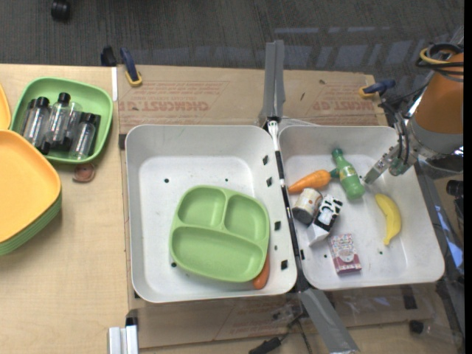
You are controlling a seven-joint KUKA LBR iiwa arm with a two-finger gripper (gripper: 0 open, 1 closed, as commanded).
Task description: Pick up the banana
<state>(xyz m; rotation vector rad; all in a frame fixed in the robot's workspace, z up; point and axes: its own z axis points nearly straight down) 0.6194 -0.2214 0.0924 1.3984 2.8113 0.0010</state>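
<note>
The banana (pixel 389 217) is seen lying flat on the floor of the right bin (pixel 428 260), toward that bin's right side. Its long axis runs roughly up and down the camera view, tilted slightly, with the upper tip pointing toward the far wall and a little leftward, and the lower tip pointing toward the near wall. The curve bulges to the right. It is not touched by anything else.

The end effector (pixel 380 169) is positioned above and just to the left of the banana's upper tip, near the green bottle (pixel 348 175); whether it is spread wide or drawn narrow cannot be told, and nothing can be made out in its grasp. The arm (pixel 442 109), with its orange band, is seen reaching in from the right.

Left of the banana, a carrot (pixel 310 181) is laid beside the bottle, pointing toward the divider. Below it, a brown-and-white cylindrical item (pixel 306 205) and a small black-and-white object (pixel 327 214) are found close together. A small red-and-white box (pixel 344 254) is placed near the bin's front wall, well apart from the banana.

In the left bin (pixel 147 153), a green divided plate (pixel 220 233) is held, with an orange item (pixel 261 277) partly hidden under its lower right edge.

On the table (pixel 66 286), at the left, a green tray (pixel 63 120) with small bottles and a stack of orange plates (pixel 26 194) are set.
</note>
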